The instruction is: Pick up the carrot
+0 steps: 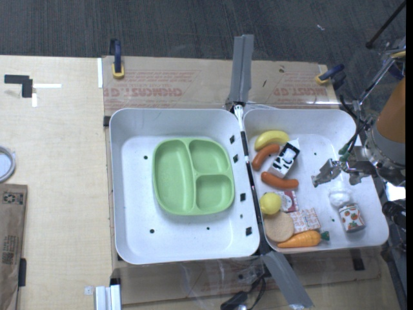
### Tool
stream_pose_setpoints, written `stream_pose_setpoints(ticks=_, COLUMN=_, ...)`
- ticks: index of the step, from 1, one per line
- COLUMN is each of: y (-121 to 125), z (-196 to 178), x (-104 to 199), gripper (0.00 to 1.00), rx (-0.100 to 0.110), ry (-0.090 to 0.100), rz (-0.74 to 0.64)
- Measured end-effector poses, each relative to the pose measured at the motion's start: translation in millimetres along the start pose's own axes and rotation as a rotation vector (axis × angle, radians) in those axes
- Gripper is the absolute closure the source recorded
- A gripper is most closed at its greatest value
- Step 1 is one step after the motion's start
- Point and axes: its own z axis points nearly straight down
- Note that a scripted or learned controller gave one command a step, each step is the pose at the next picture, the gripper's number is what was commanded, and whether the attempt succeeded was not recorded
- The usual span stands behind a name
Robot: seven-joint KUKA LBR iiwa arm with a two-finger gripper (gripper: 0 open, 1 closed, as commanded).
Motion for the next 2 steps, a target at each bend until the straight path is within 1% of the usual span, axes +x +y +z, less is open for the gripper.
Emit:
stream_pose_setpoints(ticks=1, y=16.6, z=102.0, x=46.2, gripper=0.0, rx=-0.004, ry=-0.001, rz=-0.177)
stream_pose_setpoints(ticks=2, y=75.5, z=103.4, x=0.9, gripper=0.0, rx=-0.015, ry=-0.003, rz=-0.238)
